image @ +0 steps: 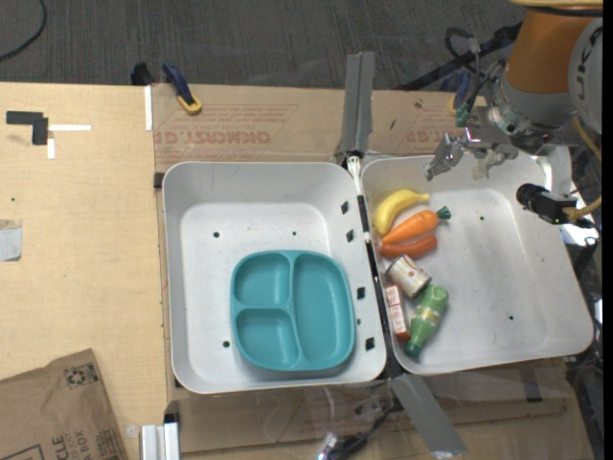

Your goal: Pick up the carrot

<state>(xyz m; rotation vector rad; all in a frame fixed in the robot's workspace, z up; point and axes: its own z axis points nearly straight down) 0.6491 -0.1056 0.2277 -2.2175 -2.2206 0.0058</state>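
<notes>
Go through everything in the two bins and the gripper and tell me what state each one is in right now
carrot: lying flat in the right bin, not gripped, beside the banana.
banana: lying against the bin's left wall.
sausage: lying just below the carrot.
small can: tipped on its side.
green bottle: lying down.
teal plate: flat in the left bin, three compartments facing up.
gripper: above the right bin's far edge, jaws open, holding nothing.
</notes>
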